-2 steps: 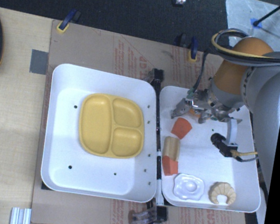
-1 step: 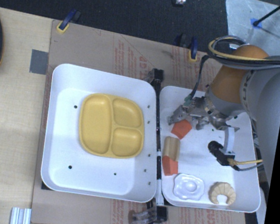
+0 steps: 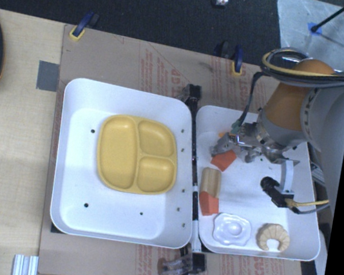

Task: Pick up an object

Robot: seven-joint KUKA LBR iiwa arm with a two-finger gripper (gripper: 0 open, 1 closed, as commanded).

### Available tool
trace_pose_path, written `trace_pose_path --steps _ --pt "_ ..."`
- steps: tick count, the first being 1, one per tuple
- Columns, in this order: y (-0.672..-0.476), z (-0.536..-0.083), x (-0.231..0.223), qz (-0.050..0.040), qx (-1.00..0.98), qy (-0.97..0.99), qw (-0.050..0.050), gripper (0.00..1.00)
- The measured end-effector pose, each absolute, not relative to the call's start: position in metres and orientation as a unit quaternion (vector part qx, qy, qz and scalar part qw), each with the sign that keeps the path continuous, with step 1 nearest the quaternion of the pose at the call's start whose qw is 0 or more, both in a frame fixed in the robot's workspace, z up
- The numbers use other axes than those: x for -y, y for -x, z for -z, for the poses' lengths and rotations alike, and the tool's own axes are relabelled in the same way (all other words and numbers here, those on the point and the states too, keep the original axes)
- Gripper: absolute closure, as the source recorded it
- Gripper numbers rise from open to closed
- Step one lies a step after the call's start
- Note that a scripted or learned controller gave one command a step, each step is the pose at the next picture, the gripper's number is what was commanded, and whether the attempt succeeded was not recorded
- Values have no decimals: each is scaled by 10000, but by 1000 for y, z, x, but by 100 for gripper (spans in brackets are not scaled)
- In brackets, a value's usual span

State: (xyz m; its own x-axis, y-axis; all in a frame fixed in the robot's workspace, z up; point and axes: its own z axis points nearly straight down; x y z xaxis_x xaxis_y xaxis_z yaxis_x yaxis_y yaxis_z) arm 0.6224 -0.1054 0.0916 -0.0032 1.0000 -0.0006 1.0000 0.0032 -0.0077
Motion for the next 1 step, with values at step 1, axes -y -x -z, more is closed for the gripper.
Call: trace_pose_path --steps 1 --pt "-623 -102 106 -31 7079 7063 27 100"
